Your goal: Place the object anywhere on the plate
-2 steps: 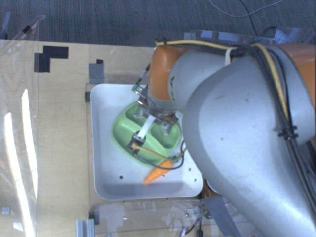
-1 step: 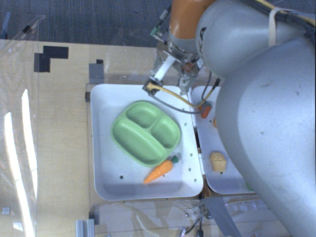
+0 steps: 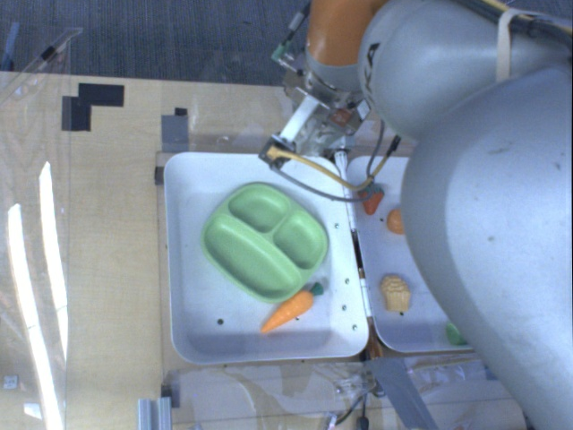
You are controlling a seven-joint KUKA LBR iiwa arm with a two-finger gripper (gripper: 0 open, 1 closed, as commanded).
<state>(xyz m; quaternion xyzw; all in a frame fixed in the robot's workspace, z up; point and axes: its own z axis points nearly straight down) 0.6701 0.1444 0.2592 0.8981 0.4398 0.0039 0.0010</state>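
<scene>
From the camera above the bench, the carrot (image 3: 288, 311) lies in the left bin (image 3: 183, 267), off the green plate (image 3: 264, 238) and just beside its near right rim. Its long axis runs on a slant, with the pointed tip aimed down and left and the green top up and right, close against the plate's edge. The gripper (image 3: 336, 150) hangs over the far side, near the wall between the two bins and well apart from the carrot. I can't tell whether it is wide or narrow, and I see nothing held in it. The trouble I'd expect is that a grab so close to the rim could catch or shove the plate, and that the tapered body could squirt out sideways. A reach might also go for the small bits in the right bin (image 3: 394, 331) instead.
</scene>
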